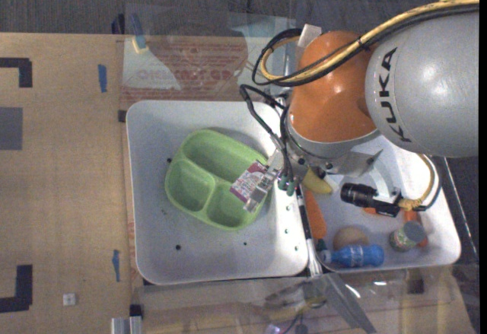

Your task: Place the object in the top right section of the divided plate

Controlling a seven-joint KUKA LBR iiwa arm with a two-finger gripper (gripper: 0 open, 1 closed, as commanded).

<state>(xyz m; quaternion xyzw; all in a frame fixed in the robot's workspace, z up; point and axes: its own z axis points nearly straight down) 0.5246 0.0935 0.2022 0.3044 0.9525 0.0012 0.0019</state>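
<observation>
**Packet over the plate's right edge, release not yet safe**

The claw (268, 182) hangs below the orange wrist band and appears clamped on a small flat packet with a pink and white printed label (249, 184); the packet sits between the fingertips, tilted, its lower end over the plate's right side. Whether it rests on the plate or hangs just above I cannot tell.

Under it lies the light green divided plastic plate (209, 184), set near the middle of the left white bin (152, 249), turned at a slant so its sections do not line up with the bin's walls. The packet hangs at the plate's right rim, close to the bin's right wall.

Past that wall, the right white bin (449, 241) holds a blue plastic bottle (356, 255) near its front edge, a tan rounded object (350, 236) beside it, a small grey-green can (408, 235) toward the front right corner, and a yellow banana-like piece (316, 186) near the back left corner.

Risks, as I judge them: the packet is over the rim, so letting go here could tip it onto the bin floor or into the wrong section. The plate's rotation makes "top right" easy to misjudge. A light, flat packet may also cling to a finger
</observation>
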